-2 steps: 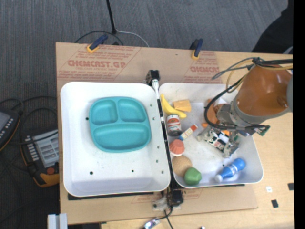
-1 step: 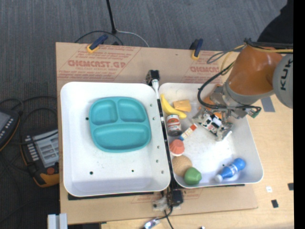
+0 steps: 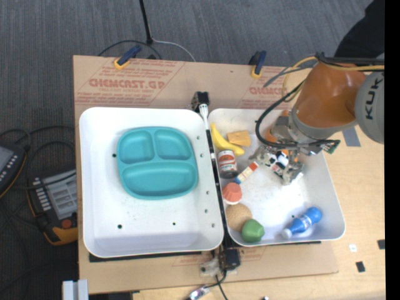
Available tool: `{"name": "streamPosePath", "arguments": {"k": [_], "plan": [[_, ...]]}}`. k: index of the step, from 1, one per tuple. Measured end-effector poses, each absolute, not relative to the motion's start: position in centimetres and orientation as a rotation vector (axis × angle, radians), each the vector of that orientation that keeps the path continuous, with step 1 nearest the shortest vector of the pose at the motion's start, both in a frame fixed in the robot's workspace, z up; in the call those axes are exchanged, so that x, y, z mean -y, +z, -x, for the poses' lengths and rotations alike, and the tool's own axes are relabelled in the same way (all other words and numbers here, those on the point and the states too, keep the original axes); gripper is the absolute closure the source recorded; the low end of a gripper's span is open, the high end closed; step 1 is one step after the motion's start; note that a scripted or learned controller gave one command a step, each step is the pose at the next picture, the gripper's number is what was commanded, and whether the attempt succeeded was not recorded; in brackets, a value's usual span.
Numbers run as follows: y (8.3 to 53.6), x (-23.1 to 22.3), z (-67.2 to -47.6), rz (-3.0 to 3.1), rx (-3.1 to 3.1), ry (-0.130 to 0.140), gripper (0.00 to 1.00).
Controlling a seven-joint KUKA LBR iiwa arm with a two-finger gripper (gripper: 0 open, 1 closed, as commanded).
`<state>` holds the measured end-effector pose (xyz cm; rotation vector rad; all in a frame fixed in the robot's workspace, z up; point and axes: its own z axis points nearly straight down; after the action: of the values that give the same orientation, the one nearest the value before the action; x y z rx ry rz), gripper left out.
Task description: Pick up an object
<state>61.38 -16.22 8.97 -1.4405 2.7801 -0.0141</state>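
Gripper (image 3: 282, 165) low in your right bin (image 3: 325, 186); grip state: cannot tell.
Banana (image 3: 219, 140), small jar (image 3: 226, 162) crowd its left; blue bottle (image 3: 302, 222) well apart.

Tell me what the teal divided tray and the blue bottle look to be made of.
Teal tray: likely molded plastic, matte, with an even color and soft rounded compartment edges. Blue bottle: probably glossy plastic, with bright highlights on its body and a white end. Neither can be confirmed by look alone.
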Motion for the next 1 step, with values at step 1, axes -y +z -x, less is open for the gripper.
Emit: {"name": "streamPosePath", "arguments": {"k": [1], "plan": [[9.02,17.62,-57.23,1.964,-2.436,-0.014,0.0]]}}
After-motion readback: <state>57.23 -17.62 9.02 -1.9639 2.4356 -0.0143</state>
